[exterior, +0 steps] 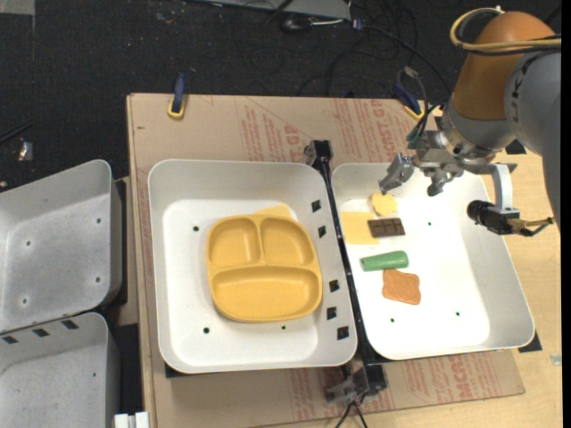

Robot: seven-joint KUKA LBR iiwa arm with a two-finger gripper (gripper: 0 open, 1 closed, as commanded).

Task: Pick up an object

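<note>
**Robot gripper above the far end of the right bin, its fingers spread and holding nothing**

We look down at a slant on a bench with two shallow white bins side by side. In the left white bin (169, 239) we see a yellow plastic tray with three compartments (264, 268), lying flat near the middle.

In the right white bin (482, 301) we find five small items grouped close to the divider between the bins. Farthest from us is a small pale yellow rounded piece (384, 204). Just beside it lies a flat yellow square (354, 228), with a dark brown rectangular block (386, 228) overlapping its right edge. Nearer to us sits a green cylinder (384, 260) on its side, then an orange, toast-shaped flat piece (401, 286).

The grey arm with its orange band (495, 69) enters from the right. Its two-finger gripper (417, 178) is above the bin's far end, just right of the pale yellow piece. We see the two fingers parted, with nothing between them.
</note>
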